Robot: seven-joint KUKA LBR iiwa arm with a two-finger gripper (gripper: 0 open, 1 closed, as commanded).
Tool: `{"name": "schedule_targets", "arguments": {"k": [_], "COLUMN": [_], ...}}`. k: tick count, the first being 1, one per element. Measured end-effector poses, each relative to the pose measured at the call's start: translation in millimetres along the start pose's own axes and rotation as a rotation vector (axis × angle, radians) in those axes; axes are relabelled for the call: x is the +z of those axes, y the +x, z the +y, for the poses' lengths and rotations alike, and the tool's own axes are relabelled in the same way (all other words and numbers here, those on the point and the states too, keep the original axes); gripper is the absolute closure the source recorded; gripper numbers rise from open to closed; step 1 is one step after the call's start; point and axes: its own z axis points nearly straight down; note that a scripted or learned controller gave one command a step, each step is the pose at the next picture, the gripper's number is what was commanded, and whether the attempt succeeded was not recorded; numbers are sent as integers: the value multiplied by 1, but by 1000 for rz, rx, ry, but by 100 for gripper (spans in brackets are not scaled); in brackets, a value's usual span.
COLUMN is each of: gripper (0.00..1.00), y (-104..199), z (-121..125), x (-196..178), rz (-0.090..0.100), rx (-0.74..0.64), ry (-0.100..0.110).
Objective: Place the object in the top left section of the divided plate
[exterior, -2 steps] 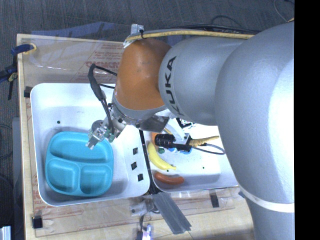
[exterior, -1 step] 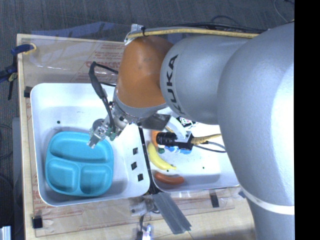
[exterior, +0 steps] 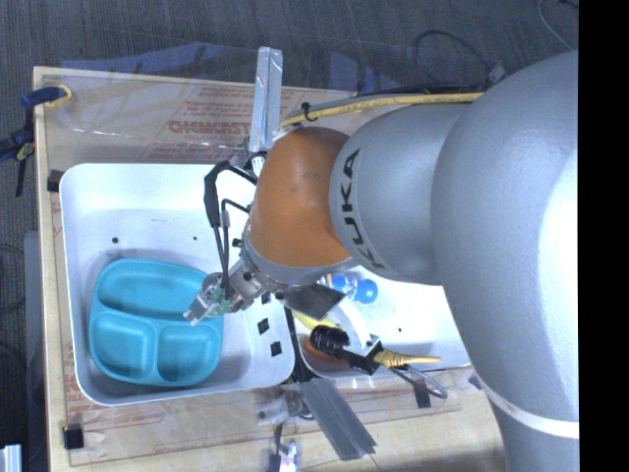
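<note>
Arm over the seam between the bins; gripper at the plate's right edge.

We place the gripper (exterior: 208, 303) just above the right rim of the blue divided plate (exterior: 147, 327), which lies in the left bin (exterior: 84, 209); whether its fingers are spread or pressed together we cannot tell, since the wrist and cabling crowd them; something small and pale-green sits at the tips, but we cannot confirm a hold. In the right bin (exterior: 432, 337) we note a blue item (exterior: 356, 288) and a dark-handled tool (exterior: 339, 347). We judge the piece light and small, likely stiff; a pinch across its middle seems safest, as it may slip.
</note>
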Motion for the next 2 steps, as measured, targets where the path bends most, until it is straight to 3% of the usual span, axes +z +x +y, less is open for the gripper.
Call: {"name": "schedule_targets", "arguments": {"k": [1,2], "gripper": [100,100], "y": [-80,-47], "z": [-44,40], "x": [0,-1], "rz": [1,-2], "rx": [-158,-164], "ry": [-2,-3]}}
